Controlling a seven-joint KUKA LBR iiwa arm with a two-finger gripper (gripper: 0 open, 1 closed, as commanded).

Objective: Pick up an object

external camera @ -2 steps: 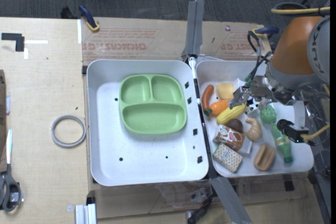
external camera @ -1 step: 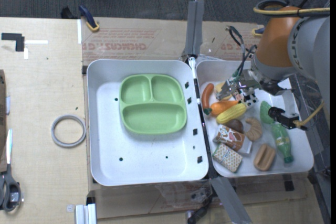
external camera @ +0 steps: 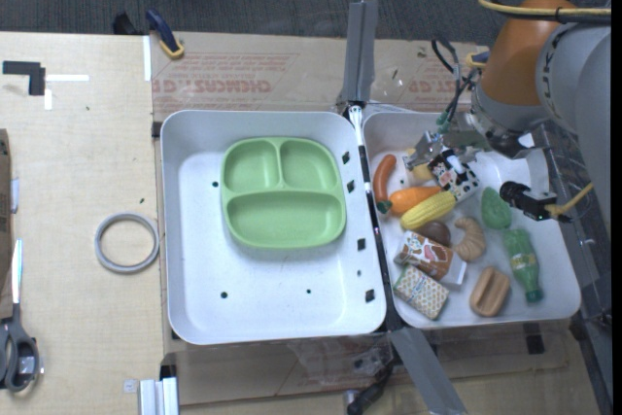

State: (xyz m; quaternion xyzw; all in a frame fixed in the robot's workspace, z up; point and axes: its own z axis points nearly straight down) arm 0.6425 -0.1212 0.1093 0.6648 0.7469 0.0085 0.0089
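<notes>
The right bin (external camera: 389, 126) holds several toy foods: a red sausage (external camera: 385, 176), an orange carrot (external camera: 412, 198), a yellow banana (external camera: 429, 210), a black-and-white cow toy (external camera: 456, 176), a croissant (external camera: 471, 237), a hot dog bun (external camera: 489, 292), a green bottle (external camera: 522, 263) and two snack packets (external camera: 424, 254). My gripper (external camera: 430, 151) hangs low over the bin's far part, just left of the cow toy and above the banana. Nothing visibly sits in it.
The left bin (external camera: 185, 238) contains a green divided plate (external camera: 284, 191). A grey divider post (external camera: 360, 53) rises between the bins at the back. On the bench to the left lie a tape ring (external camera: 126, 242) and scissors (external camera: 17, 350).
</notes>
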